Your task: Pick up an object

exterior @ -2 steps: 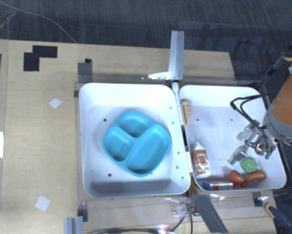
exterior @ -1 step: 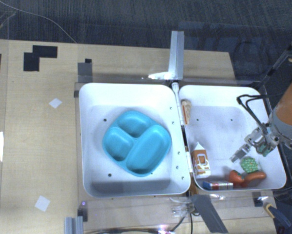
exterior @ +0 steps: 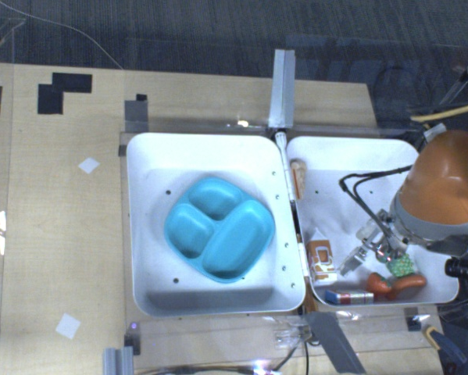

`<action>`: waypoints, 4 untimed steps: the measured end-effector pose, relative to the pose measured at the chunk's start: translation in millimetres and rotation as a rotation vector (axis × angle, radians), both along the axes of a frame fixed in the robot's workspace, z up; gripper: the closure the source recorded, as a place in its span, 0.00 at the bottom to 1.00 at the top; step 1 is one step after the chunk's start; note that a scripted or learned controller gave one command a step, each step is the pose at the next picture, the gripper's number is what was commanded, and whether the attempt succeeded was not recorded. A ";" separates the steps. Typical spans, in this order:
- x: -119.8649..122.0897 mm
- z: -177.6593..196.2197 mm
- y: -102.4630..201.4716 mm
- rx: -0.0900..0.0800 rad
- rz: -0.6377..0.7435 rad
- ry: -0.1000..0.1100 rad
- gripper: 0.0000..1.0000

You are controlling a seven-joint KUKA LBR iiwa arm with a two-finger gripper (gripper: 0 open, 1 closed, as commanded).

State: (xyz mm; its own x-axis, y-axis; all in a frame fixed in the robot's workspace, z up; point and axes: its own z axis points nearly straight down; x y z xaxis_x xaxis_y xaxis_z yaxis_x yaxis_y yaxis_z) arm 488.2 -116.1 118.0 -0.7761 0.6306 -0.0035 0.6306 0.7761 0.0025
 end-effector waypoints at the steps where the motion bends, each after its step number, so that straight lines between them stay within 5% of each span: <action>1: 0.7 48.5 2.6 0.000 -0.104 -0.003 0.00; 2: 0.8 165.0 -33.8 -0.002 -0.028 -0.006 0.00; 3: 0.1 57.0 -23.9 -0.001 0.073 0.000 0.00; 4: 3.0 69.0 -23.4 -0.003 0.077 -0.009 1.00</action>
